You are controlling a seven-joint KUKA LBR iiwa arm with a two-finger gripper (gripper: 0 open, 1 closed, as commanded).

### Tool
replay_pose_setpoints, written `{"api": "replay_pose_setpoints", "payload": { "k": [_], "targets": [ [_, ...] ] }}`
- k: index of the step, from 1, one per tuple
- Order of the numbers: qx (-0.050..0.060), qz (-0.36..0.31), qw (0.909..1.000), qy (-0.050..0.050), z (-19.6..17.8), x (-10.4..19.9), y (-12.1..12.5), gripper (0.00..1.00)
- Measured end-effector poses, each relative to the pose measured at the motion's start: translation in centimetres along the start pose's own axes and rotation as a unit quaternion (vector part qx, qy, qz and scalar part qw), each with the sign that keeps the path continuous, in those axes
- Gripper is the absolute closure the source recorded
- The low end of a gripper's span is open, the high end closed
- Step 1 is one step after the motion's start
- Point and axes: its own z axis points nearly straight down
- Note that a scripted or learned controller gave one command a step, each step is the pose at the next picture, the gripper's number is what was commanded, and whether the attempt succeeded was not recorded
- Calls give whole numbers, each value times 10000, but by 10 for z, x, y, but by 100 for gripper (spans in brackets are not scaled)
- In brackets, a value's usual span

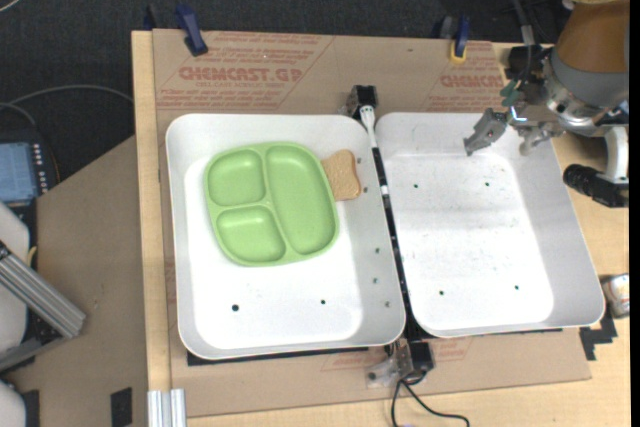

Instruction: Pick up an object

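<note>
The left bin (200,315) holds the two things on offer. A green plate (270,203) with three compartments lies flat in its upper half, turned a little askew. Just beside the plate's right edge, touching or slightly tucked under the rim, sits a small tan piece (343,175) that looks like a slice of toast or a cracker; it lies close to the bin's right wall. The lower half of this bin is bare white.

A black clamp (363,99) sits at the top of the seam where the two bins meet.

The right bin (480,265) shows only bare floor with a few dark specks.

The gripper (500,127) hangs over the upper right part of the right bin, well apart from both the plate and the tan piece. Nothing sits between its fingers; whether they are spread or closed I cannot tell from this angle.

By my reading the task is at its start: the approach has not begun. The next move calls for a long carry leftward across the seam, then a descent. The tan piece is likely the easier grasp, but the wall and plate rim crowd it, so finger placement would need care.
</note>
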Motion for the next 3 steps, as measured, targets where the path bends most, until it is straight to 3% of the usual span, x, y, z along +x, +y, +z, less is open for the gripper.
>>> {"api": "replay_pose_setpoints", "payload": {
  "k": [1,2,3],
  "targets": [
    [-113,-23,9999,-22,-220,31,8,0],
    [-93,15,10000,-29,-347,7,-37,0],
    [6,-8,10000,9,-338,32,-123,0]
  ]
}}
